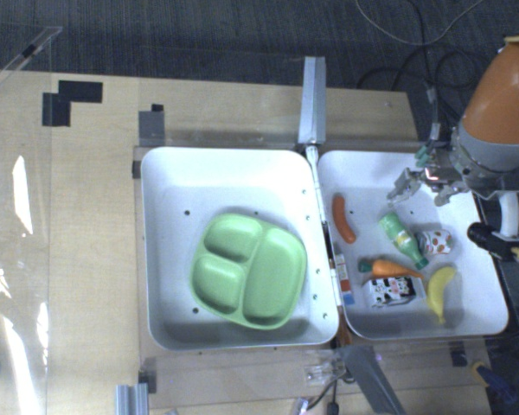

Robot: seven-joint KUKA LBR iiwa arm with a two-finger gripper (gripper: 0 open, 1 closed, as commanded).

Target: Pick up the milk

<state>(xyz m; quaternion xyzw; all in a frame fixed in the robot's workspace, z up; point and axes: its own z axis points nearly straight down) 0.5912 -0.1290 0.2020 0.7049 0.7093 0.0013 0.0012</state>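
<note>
Camera view: my arm point(500, 102) reaches in from the right, wrist over the right bin's point(493, 318) far corner. Gripper point(424, 182) hangs there, fingers spread, nothing between them. Milk point(391, 291) lies near the front wall, just beside the carrot point(389, 268) and banana point(439, 290), well apart from the gripper.

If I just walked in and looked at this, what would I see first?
Probably the big green plate with three sections, sitting in the left white bin. Next, the pile of toy food in the right bin: a sausage, a green bottle, a carrot, a banana and the cow-spotted milk. The end effector hangs over that bin's far side.
</note>
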